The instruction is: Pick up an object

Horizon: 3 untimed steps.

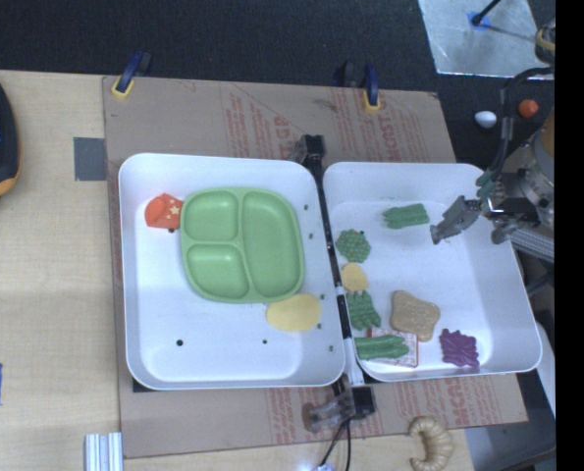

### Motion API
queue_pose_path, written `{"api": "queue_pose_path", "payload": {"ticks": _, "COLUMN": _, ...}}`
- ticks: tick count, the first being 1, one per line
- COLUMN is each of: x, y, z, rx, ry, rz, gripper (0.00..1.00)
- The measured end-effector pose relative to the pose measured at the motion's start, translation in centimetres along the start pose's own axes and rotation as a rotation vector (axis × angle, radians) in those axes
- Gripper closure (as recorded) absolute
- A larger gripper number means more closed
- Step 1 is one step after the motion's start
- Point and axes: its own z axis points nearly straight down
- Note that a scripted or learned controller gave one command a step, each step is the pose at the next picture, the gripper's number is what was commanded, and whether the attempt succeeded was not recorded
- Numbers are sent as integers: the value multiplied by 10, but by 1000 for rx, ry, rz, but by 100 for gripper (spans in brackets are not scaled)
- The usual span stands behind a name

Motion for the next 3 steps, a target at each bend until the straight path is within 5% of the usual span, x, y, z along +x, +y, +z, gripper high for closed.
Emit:
{"api": "queue_pose_path", "payload": {"ticks": 1, "x": 9, "y": -42, "z": 146, "rx": 11, "ry": 4, "rz": 0, "gripper": 0}}
{"api": "queue_pose_path", "payload": {"ticks": 2, "x": -30, "y": -30, "z": 201, "rx": 1, "ry": 1, "rz": 1, "gripper": 0}}
{"api": "queue_pose_path", "payload": {"ticks": 3, "x": -29, "y": -29, "z": 186, "rx": -2, "ry": 1, "rz": -3, "gripper": 100}}
